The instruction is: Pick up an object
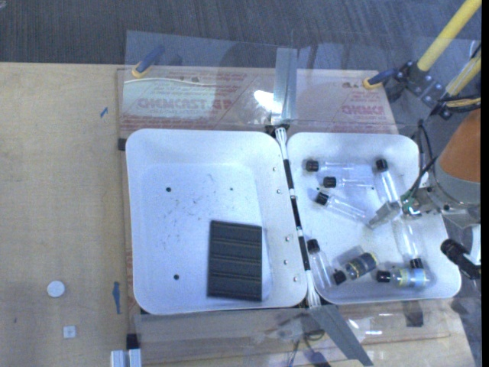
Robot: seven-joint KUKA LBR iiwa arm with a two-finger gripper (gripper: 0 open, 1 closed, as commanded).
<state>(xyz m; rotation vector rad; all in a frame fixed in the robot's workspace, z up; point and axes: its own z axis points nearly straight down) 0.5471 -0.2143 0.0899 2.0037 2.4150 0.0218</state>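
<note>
while the arm (462,159) leans in from the right edge of the frame, i've got the gripper (384,216) low over the middle of the right bin (359,142), among the clear vials. jaw state: can't tell from this angle, the tip reads as one grey sliver, and i see nothing held in it.

candidates all sit in the right half of the frame. upper part of that bin: three or four clear vials with black caps, e.g. one at upper centre (336,167) and one slanting down from the upper right (387,180), lying loosely crossed. lower edge: another clear vial (319,260) along the divider, a small dark bottle with a yellowish band (357,265), and a capped one (403,276) at lower right.

handling guess: vials look light, rigid, smooth, round, so they'll likely roll or squirt out of a pinch. possibly glass, so go easy on force. i'd close across the tube body mid-length, jaws square to the long axis, not on the cap end.

left bin (153,159), centre-left of frame, holds a dark ribbed flat block (235,260) at its lower right. looks stiff and heavier; lying flat, it probably has to be taken across its narrow width, which may be too broad.

nearest pick is the slanted vial just beside the tip.
</note>
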